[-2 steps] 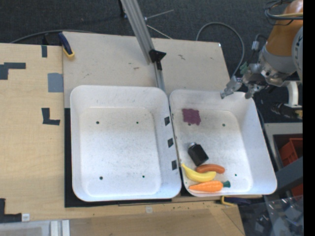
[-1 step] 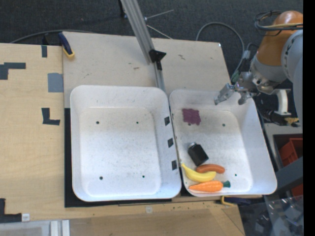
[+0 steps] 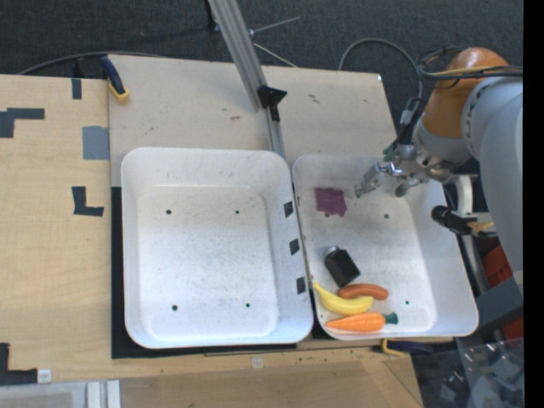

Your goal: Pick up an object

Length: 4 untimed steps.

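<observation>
The right bin (image 3: 442, 313) holds a purple piece (image 3: 331, 201) near its far left, a black block (image 3: 342, 266) in the middle, and a yellow banana (image 3: 340, 300), a red sausage (image 3: 365, 292) and an orange carrot (image 3: 357, 323) along the near wall. My gripper (image 3: 382, 179) hangs over the far part of this bin, to the right of the purple piece and apart from it. Its fingers spread apart and nothing is between them.
The left bin (image 3: 136, 253) lies beside the right one. A slanted metal pole (image 3: 242, 49) crosses the back of the bench and ends at the bins' shared wall. The grey arm with its orange band (image 3: 459, 100) comes in from the right.
</observation>
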Available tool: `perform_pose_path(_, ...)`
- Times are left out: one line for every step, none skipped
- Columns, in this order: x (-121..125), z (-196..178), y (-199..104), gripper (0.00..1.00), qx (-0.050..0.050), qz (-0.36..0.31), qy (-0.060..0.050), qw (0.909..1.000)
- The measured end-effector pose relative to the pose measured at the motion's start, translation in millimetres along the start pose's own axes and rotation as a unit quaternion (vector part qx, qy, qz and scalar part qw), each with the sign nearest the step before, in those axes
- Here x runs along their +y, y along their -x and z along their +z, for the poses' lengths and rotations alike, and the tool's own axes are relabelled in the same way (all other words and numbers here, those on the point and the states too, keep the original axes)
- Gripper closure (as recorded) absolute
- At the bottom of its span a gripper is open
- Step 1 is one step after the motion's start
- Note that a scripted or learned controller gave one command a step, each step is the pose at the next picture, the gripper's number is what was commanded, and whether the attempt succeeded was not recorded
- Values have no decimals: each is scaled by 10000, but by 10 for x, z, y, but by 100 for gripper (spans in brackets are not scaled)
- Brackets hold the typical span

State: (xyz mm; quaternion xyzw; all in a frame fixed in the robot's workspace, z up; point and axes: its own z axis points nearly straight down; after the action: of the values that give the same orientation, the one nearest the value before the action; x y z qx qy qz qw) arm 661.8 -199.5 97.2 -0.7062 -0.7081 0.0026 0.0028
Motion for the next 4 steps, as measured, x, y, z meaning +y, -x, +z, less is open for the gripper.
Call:
perform_pose_path(20, -152, -1, 100, -13, -8, 31, 10000)
perform_pose_path(50, -795, -12, 100, -10, 5, 70, 10000)
perform_pose_path(-13, -1273, 29, 100, -9, 10, 61, 10000)
perform_pose_path(-60, -1894, 65, 100, -12, 10, 67, 10000)
